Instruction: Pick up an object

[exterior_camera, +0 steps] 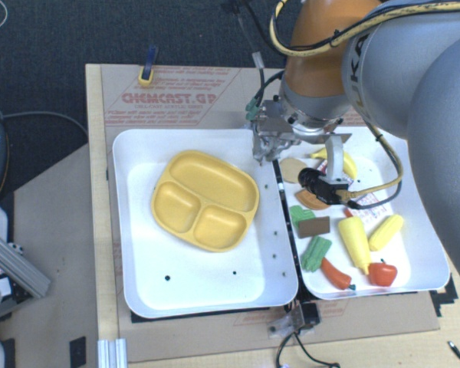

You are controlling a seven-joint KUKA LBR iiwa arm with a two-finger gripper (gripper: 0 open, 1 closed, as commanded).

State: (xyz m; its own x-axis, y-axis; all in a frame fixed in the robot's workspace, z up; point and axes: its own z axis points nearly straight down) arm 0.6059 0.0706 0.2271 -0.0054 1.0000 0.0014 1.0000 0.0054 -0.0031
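**Clerk:** Position of the gripper?

**Inspector:** The gripper point(266, 153) hangs at the top centre of the frame, over the ridge where the 2 bins meet, near their far rims. The grey arm and its orange band enter from the upper right and cover the far corner of the right bin point(418, 261).

**Clerk:** State of the jaws?

**Inspector:** Cannot tell. The wrist body sits over them, and the dark metal below it does not show whether they are spread or pressed together. Nor can I tell whether they touch the ridge or anything else.

**Clerk:** Where are the objects to pick?

**Inspector:** The left bin point(138, 232) holds 1 item: a yellow plate point(205, 200) with 3 compartments, lying flat, centre-left of the frame, apart from the gripper.

The right bin holds a cluster of small toy pieces:
- a tan piece point(290, 168) lies just below and right of the gripper;
- a banana point(346, 164) lies further right;
- down the bin's left side lie a brown block point(315, 226), a green piece point(316, 252) and a red-orange piece point(336, 274);
- to the right lie a yellow cob point(354, 241), touching a second yellow piece point(386, 231);
- a red piece point(382, 274) lies at the near rim.
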